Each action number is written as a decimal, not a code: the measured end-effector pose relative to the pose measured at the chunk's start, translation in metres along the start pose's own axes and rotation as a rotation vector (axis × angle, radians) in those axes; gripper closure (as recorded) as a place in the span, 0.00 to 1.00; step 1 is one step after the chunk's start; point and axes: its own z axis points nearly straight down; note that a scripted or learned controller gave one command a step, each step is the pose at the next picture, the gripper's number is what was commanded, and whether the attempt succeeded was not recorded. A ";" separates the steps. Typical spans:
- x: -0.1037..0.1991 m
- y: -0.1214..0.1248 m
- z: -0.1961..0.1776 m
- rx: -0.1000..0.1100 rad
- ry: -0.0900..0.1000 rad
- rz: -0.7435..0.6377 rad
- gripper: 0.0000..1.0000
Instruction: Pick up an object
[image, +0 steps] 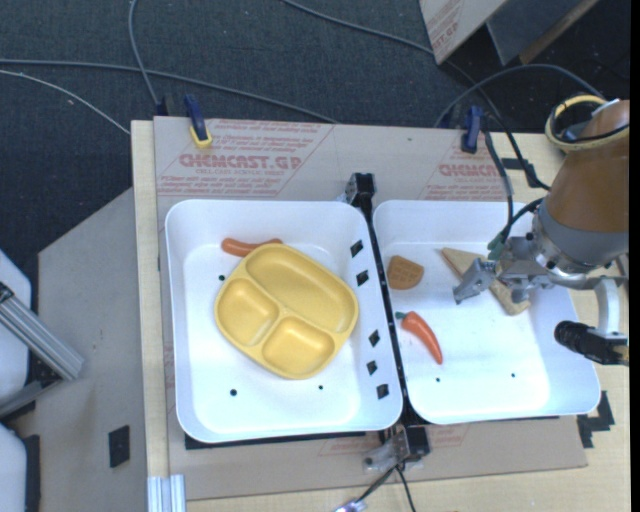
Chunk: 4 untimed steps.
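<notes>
Hanging over the right bin (560, 405), the tool (492, 280) sits at the end of the arm (590, 170) that reaches in from the right; whether its fingers are spread or pressed together I cannot tell, and nothing shows between them. A tan wedge (463, 262) lies just left of and partly under the tool, near the bin's far wall. A brown disc (404, 272) rests close to the divider side of the same bin, and a chili (423, 335) with a green stem lies below it, slanting toward the bin's middle. The disc and chili are apart from each other and from the wedge. The near and right parts of this bin's floor are bare white.

In the left bin (190, 300) a yellow tray (287, 309) with three compartments fills the middle, tilted askew. An orange carrot (240, 245) pokes out from behind its far edge, touching or tucked under the rim. Bare floor rings the tray, widest along the near side.

The two bins meet at a dark rail (375, 300) with black tabs. Both stand on a cardboard-covered worktop (300, 150), held by blue clamps (197, 122) at the far edge; cables (130, 50) trail across the dark floor beyond
</notes>
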 end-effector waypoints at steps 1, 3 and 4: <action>0.000 0.003 -0.006 -0.013 -0.002 -0.003 0.00; 0.003 -0.005 0.106 -0.008 -0.001 -0.002 0.00; 0.003 -0.004 0.092 -0.014 -0.002 -0.001 1.00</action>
